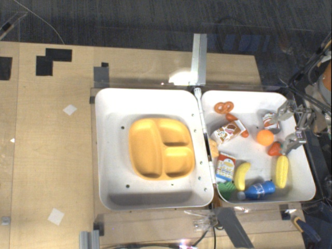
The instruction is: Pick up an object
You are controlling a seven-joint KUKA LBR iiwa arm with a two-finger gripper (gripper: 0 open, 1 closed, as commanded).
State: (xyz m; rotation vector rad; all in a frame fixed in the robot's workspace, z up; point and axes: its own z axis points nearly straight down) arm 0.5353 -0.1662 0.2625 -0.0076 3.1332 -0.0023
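The right bin [249,98] holds several small items: a pretzel [223,107], a small can [269,121], an orange ball [265,137], a red strawberry [274,149], two bananas [281,171] [241,175], a blue bottle [260,190] and two snack cartons [230,132] [225,168]. My gripper [288,126] hangs over the bin's right side, open, its fingers spread wide. One fingertip sits just right of the can, the other just above the strawberry. Nothing is between the fingers.
A yellow divided tray [160,147] lies in the left bin [111,139]. A metal post [199,58] stands behind the wall shared by the bins. Cables and the arm's body crowd the right edge. A green item [225,191] sits in the right bin's front corner.
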